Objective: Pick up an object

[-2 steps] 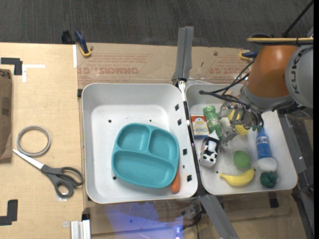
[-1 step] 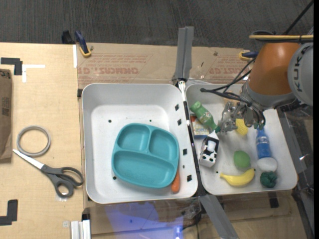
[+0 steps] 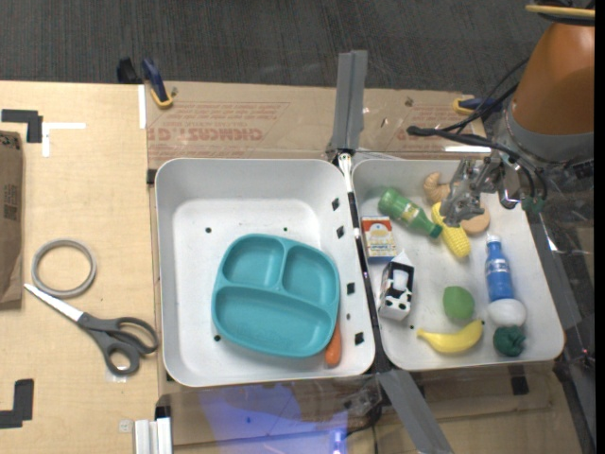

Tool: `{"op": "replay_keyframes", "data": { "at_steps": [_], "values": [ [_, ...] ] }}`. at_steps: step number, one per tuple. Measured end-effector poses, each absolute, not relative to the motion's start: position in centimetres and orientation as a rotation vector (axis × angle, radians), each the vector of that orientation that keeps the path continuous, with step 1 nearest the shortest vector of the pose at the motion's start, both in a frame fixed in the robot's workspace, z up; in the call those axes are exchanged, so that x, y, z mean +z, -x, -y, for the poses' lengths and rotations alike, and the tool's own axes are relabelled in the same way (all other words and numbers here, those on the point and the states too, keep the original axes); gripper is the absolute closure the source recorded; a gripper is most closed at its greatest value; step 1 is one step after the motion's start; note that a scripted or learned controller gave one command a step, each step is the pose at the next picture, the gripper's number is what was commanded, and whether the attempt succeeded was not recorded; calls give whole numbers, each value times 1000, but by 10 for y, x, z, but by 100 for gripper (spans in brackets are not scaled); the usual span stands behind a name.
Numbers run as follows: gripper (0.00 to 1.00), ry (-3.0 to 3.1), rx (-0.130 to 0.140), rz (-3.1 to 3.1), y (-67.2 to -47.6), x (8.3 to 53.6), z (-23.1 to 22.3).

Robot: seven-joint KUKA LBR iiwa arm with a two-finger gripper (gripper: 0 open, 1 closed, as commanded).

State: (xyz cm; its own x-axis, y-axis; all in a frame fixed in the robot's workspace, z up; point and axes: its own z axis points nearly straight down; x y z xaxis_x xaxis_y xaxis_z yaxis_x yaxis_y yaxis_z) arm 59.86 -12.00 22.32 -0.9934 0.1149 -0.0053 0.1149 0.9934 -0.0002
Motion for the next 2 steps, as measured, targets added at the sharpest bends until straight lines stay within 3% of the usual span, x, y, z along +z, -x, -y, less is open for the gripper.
{"op": "replay_keyframes", "data": {
  "at_steps": [1, 2],
  "values": [
    [0, -180, -1, -3132, -598, 223, 120],
    [0, 52, -1, -3136, -626, 93, 115]
  ]
}}
